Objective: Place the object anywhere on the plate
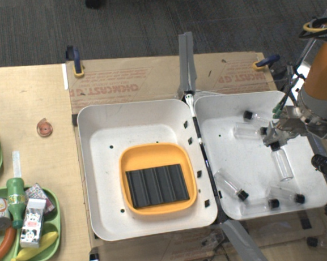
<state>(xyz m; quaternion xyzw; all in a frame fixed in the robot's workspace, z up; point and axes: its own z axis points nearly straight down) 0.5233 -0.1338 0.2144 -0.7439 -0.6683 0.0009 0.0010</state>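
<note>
Several clear plastic vials with black caps [281, 163] lie in the right white bin [227, 207], well apart from the orange square plate [154, 154]. The end effector [273, 137] hovers there, grip unreadable; slick vials could slip.

The arm [322, 79] runs off the right edge; the tool [273, 136] looks blurred.

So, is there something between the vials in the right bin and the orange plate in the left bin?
Only the two bins' rims, side by side, lie between the vials and the plate. A dark ridged block covers much of the plate.
</note>
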